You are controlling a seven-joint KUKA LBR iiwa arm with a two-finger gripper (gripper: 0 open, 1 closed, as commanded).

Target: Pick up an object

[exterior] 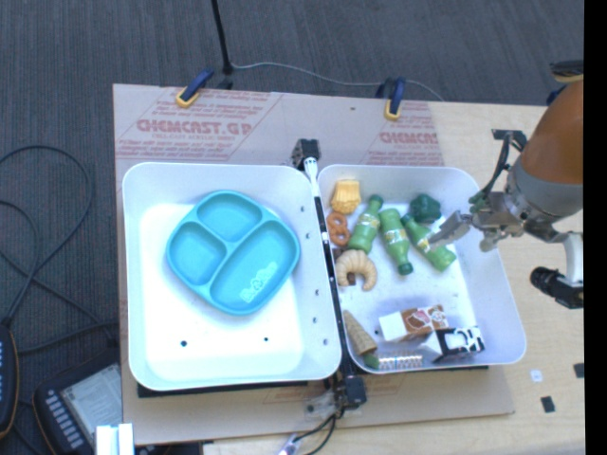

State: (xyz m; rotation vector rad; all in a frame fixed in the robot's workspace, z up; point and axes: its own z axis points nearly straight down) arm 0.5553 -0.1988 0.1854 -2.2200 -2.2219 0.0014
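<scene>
1. While you look down on the bench, start at the near edge of the right bin (493, 282): a black-and-white piece (461, 341) lies there, with a small brown-and-white packet (410, 323) just to its left and a cone (358, 334) further left, against the near-left corner.
2. Move farther in and you meet a croissant (357, 268) near the bin's left wall, with a pretzel (338, 226) beyond it.
3. At mid-depth three green bottles lie side by side. The right bottle (429, 245) is the likely target; its long axis runs from far-left to near-right.
4. Your gripper (455, 227) hangs at the right end of that bottle, just to its right. Its fingers stand apart with nothing between them.
5. The coming move turns on this: the bottle lies left of the gripper and just nearer than it, so you would shift that way and set the fingers across the long axis.
6. Farthest back sit a piece of corn (347, 195) and a dark green lump (425, 207).
7. The left bin (152, 254) holds a blue divided plate (233, 251).
</scene>
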